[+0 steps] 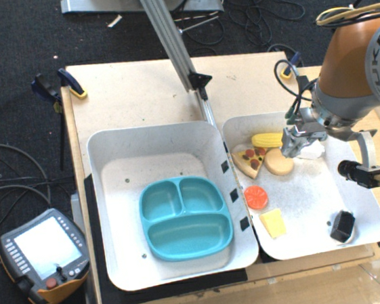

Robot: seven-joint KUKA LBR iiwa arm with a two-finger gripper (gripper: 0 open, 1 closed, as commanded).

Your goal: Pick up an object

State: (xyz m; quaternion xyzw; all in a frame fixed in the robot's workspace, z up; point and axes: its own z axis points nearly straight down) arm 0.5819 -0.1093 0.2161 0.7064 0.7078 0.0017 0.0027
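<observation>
In the right bin (362, 227) lie a yellow corn cob (265, 139), a pizza slice (249, 161), a tan round piece (279, 166), an orange-red tomato slice (255, 197), a yellow cheese wedge (274, 223) and a black block (341, 226). My gripper (293, 144) hangs low at the bin's far side, right beside the corn cob and just above the tan piece. A white object (310, 150) sits under its right side.
The left bin (112, 191) holds a teal divided plate (184, 217). A slanted metal pole (174, 41) crosses above the bins' far edge. A pendant with a screen (42, 257) lies on the floor at left. Cables trail near the arm's wrist (289, 68).
</observation>
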